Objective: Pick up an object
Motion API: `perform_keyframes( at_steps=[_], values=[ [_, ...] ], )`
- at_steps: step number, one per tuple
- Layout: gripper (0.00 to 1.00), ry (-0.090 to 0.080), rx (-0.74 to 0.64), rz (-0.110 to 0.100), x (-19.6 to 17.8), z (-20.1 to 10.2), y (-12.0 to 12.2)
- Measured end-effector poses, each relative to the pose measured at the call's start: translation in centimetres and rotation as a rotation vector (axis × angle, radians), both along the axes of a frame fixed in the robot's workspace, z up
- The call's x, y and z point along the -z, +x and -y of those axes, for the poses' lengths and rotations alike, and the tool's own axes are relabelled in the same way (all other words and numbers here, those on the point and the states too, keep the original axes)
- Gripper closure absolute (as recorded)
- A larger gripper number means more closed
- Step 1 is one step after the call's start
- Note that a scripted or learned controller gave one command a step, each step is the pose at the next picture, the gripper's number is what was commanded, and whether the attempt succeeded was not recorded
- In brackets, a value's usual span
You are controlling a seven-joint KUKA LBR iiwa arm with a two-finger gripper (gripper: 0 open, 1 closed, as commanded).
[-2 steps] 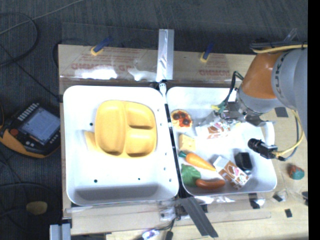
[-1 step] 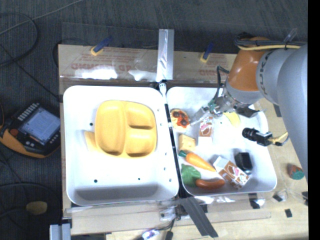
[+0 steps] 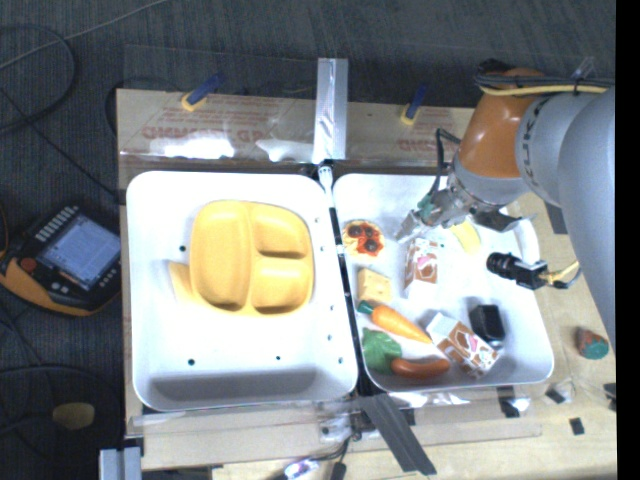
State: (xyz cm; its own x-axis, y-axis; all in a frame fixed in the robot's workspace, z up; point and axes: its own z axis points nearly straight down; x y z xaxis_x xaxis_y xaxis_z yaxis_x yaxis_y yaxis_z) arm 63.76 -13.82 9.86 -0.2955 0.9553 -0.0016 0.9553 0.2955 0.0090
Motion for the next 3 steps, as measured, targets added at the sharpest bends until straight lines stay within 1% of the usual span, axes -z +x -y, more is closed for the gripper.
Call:
perform_keyframes(
  at_steps=[1,2,3],
  values=[
    [1.0,-0.011,-0.336,0.013,0.5,-0.8,-5.3],
    [1.0,0.0,-0.039,-0.013,-8.3,-5.8,-4.4],
    [0.0,0.0,-0.039,-0.013,-8.3,-5.8,-4.4]
  ],
)
